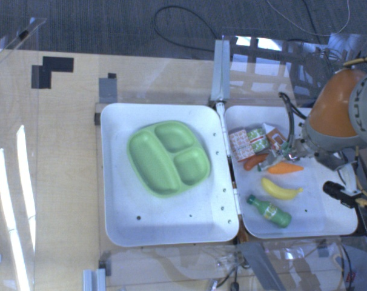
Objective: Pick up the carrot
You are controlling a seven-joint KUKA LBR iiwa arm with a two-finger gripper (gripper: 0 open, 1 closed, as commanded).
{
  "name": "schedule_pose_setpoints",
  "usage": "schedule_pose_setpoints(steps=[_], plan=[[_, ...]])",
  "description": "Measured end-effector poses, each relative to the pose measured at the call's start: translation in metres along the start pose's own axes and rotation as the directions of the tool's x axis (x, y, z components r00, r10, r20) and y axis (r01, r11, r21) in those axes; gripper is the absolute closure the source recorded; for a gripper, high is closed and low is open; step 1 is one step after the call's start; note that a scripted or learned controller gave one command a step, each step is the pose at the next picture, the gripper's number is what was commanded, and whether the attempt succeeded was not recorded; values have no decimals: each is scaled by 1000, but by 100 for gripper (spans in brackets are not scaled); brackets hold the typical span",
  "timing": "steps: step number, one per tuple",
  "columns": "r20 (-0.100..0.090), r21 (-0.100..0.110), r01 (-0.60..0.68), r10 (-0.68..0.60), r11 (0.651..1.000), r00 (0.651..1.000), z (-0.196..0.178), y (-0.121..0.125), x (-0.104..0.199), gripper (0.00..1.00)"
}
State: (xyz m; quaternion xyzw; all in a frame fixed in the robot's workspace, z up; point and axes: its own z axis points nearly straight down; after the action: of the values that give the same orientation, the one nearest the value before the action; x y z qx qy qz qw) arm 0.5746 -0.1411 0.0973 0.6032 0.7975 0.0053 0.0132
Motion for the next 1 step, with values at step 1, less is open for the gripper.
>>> schedule_pose_setpoints(steps=[1], plan=[[0,-9,2,-2,1000,1000,-13,4,1,100]])
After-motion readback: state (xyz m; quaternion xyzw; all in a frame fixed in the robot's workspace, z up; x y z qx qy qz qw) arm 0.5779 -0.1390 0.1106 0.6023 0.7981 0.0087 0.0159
